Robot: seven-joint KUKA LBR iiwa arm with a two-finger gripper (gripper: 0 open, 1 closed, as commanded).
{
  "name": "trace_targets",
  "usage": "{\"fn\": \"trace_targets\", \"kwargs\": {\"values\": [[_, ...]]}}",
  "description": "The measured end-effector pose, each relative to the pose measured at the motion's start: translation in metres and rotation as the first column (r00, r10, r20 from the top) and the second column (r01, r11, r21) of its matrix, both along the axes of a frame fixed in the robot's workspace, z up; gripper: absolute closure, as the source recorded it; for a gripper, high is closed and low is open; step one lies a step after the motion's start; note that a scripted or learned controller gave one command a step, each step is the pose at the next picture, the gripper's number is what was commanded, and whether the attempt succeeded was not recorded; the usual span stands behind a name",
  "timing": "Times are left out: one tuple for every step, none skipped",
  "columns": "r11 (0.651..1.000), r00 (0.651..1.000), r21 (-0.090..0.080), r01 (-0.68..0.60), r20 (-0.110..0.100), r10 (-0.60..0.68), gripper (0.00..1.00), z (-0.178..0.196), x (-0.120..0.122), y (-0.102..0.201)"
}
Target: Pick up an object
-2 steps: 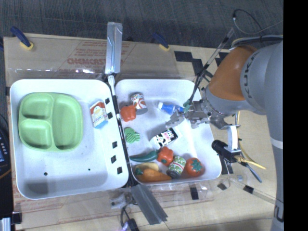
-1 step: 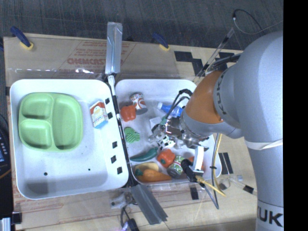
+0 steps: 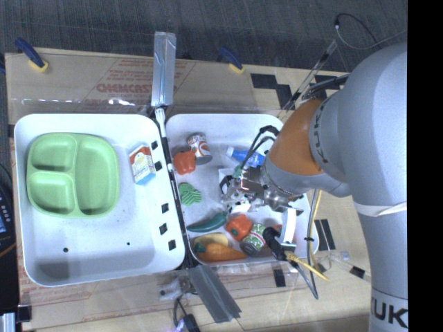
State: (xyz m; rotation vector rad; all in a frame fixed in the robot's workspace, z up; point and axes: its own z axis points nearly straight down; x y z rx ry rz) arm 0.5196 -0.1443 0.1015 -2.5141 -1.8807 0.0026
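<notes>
My gripper point(image 3: 236, 195) is low in the right bin point(image 3: 208, 126), near its middle, under the orange-banded wrist point(image 3: 301, 147). Toy foods lie around it. A red-orange pepper point(image 3: 239, 225) sits just below it, touching a small green-labelled can point(image 3: 255, 239). To its left lie a green leafy piece point(image 3: 189, 194) and a dark green vegetable point(image 3: 208, 222). A blue object point(image 3: 248, 157) shows partly above the gripper, half hidden by the arm. Whether anything is in the gripper's grasp is hidden.
A striped can point(image 3: 199, 144) and an orange-red piece point(image 3: 184, 162) lie at the right bin's upper left. A carrot point(image 3: 221, 253) and a yellow piece point(image 3: 215, 239) rest by its front wall. The left bin point(image 3: 90, 261) holds a green divided plate point(image 3: 73, 173) and a small carton point(image 3: 142, 164).
</notes>
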Motion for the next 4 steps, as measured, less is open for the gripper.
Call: {"fn": "trace_targets", "kwargs": {"values": [[0.988, 0.988, 0.001, 0.157, -0.002, -0.157, 1.0, 0.09, 0.034, 0.06], [1.0, 1.0, 0.0, -0.025, -0.003, 0.025, 1.0, 0.116, 0.06, 0.144], [0.985, 0.985, 0.0, 0.173, 0.001, -0.173, 1.0, 0.252, 0.023, 0.158], [1.0, 1.0, -0.001, -0.028, -0.007, 0.028, 1.0, 0.167, 0.095, 0.202]]}}
